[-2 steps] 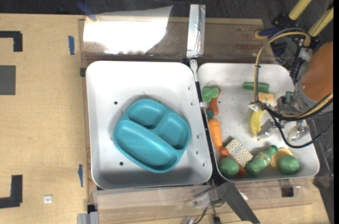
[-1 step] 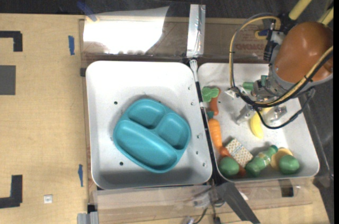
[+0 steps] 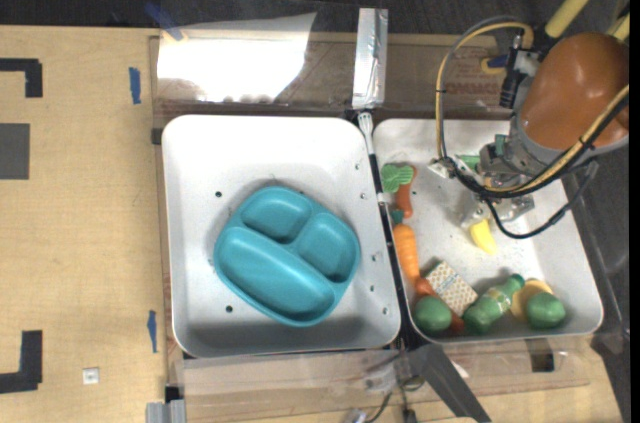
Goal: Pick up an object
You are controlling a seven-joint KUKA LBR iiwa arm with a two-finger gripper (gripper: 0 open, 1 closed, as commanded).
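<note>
The gripper (image 3: 484, 214) hangs over the right bin (image 3: 575, 256), in its far-right part, under the grey wrist and the orange band (image 3: 572, 89) of the arm. A small yellow piece (image 3: 482, 234) sits right at the gripper's lower tip, touching it or just below — whether it is between the fingers or lying on the bin floor, I cannot tell, nor whether the fingers are wide or narrow.

The other toys lie away from the tool. Along the bin's left wall: a green piece (image 3: 397, 177) at the far end and an orange carrot (image 3: 407, 251) nearer. Along the near wall, left to right: a round green ball (image 3: 433, 313), a checkered block (image 3: 452, 288), a green bottle-like toy (image 3: 492, 304) and a green-and-yellow fruit (image 3: 542, 307) — all well apart from the gripper.

The left bin (image 3: 190, 241) holds a teal divided plate (image 3: 287, 253), lying flat near its middle.
</note>
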